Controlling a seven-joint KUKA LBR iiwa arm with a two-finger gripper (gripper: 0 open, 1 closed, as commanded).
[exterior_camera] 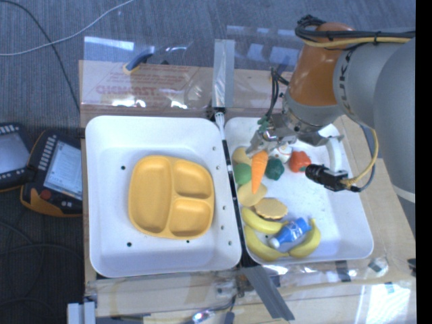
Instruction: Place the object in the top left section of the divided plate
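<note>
the table [121,93] carries two white bins side by side. the left bin [115,248] holds a yellow divided plate [171,196] with one long section on its left and two smaller sections on its right; all three sections are bare. the right bin [344,238] holds a heap of toy food. the grey arm [378,73] with its orange band reaches in from the right and hangs over the upper part of the right bin. its tool [270,137] sits low at the bin's upper left, and whether it is clenched or released cannot be told from this angle. just below the tool lies a carrot [258,169], orange with its point toward the near side, seemingly touching or nearly touching the tool's tip; whether it is grasped cannot be told. beside the carrot are a green piece [275,169] on its right and another green piece [241,173] on its left. an orange-red piece [299,159] lies farther right. nearer the front lie bananas [270,238], a round cookie [271,208] and a small blue bottle [291,233].
</note>
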